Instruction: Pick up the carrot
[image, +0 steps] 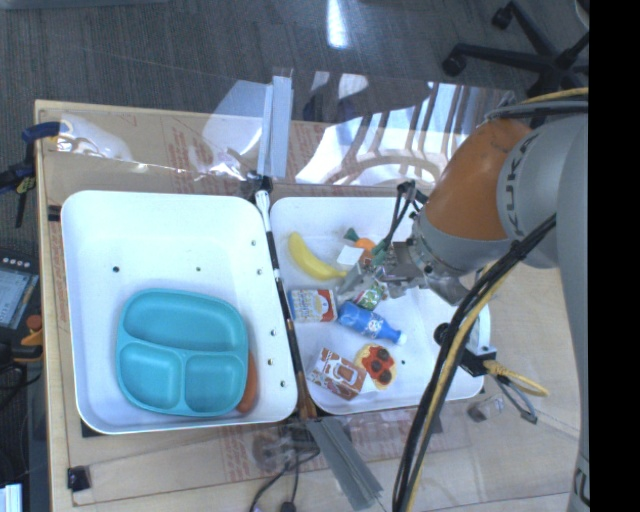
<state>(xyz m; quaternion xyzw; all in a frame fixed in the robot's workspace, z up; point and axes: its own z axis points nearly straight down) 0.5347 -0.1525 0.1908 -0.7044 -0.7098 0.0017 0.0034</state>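
From the camera above the bench, the grey arm with its orange band reaches in from three o'clock over the right-hand shallow white bin. Its two-finger gripper sits low among the items near the bin's middle; whether it is gripping anything cannot be told from here.

The small orange carrot lies just at twelve o'clock of the gripper, beside a bit of green. At ten o'clock of the gripper rests a yellow banana. At six o'clock is a blue bottle with a white cap, and at eight o'clock a white and red packet. Toward the bin's six o'clock edge lie a brown and white snack packet and a round red and yellow item.

The left-hand white bin holds a turquoise plastic divided tray at its six o'clock side.
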